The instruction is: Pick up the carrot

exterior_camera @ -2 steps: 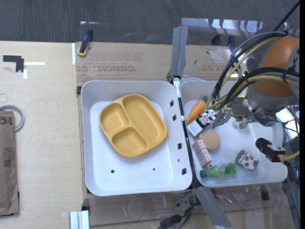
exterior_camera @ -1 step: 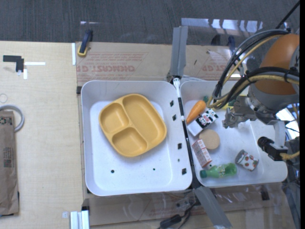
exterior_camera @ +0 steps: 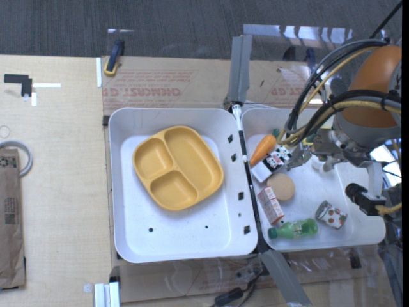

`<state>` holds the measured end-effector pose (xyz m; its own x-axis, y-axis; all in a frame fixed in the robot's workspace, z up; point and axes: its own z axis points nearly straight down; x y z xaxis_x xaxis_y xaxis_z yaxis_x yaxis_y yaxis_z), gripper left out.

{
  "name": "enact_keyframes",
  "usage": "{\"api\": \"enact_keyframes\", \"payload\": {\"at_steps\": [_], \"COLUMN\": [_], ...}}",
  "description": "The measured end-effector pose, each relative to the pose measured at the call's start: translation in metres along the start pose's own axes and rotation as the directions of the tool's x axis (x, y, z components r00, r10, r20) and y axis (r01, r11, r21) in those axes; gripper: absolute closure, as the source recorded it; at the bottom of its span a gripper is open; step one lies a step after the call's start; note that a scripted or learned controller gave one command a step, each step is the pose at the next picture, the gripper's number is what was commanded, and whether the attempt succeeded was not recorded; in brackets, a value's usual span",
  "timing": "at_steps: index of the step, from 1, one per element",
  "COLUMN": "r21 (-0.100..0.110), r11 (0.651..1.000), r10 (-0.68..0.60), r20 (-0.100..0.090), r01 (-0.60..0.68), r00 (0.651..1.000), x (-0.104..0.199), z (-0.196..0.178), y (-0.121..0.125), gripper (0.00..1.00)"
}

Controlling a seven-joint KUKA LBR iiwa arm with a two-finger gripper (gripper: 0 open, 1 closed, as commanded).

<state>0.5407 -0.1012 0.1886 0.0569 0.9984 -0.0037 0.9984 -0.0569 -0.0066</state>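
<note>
Bearing two white bins [exterior_camera: 121,190], wooden bench [exterior_camera: 57,171] meets dark floor [exterior_camera: 160,11].

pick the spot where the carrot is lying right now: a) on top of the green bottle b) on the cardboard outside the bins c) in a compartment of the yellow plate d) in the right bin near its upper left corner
d: the carrot lies on the floor of the right bin, close to its upper left corner, beside the divider between the bins.

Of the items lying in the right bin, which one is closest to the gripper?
The small black-and-white packet, right beside the gripper. The carrot lies just left of it; the round tan piece, green bottle and carton sit lower.
</note>
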Motion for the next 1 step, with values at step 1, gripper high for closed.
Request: {"api": "enact_keyframes", "payload": {"at_steps": [1], "r21": [0.001], "r11": [1.000], "r10": [0.002], "r20": [0.001], "r01": [-0.002], "r00": [1.000], "x": [-0.0016], "z": [-0.0081], "y": [0.0001], "gripper": [1.00]}}
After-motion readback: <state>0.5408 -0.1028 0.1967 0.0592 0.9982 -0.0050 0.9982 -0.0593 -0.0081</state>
